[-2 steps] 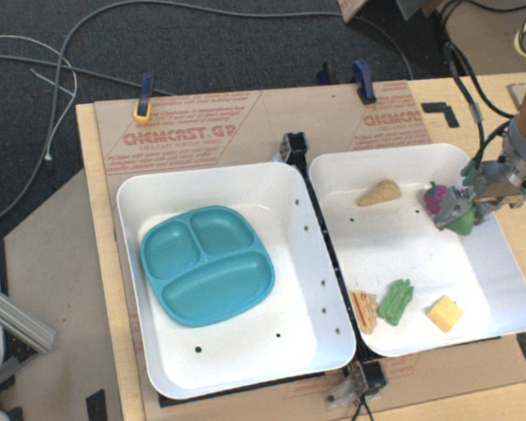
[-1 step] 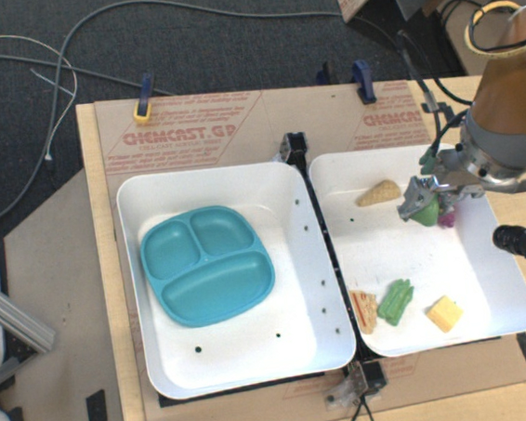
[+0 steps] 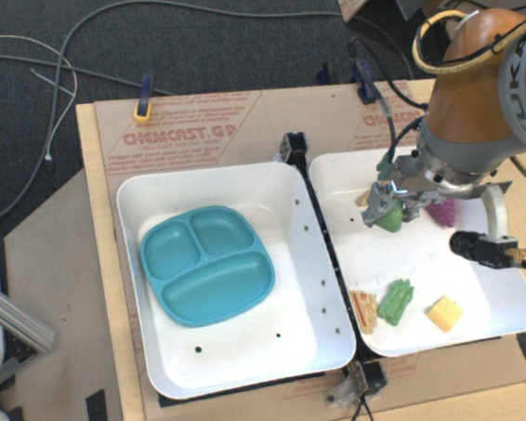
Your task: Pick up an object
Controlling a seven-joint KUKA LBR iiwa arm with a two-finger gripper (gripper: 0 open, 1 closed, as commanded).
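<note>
My gripper (image 3: 383,209) hangs over the upper left part of the right bin (image 3: 499,325), below the arm's grey wrist. A small green object (image 3: 391,221) pokes out between its fingertips, and the gripper is shut on it. A purple object (image 3: 443,212) lies just to the right of the gripper. Nearer the front of the same bin lie a larger green toy (image 3: 396,301), a yellow block (image 3: 445,313) and a tan wedge (image 3: 364,308) against the left wall.
The left bin (image 3: 157,356) holds a teal divided plate (image 3: 209,265). A black divider (image 3: 317,236) runs between the bins. A black cable connector (image 3: 477,248) hangs from the arm over the right bin's right side.
</note>
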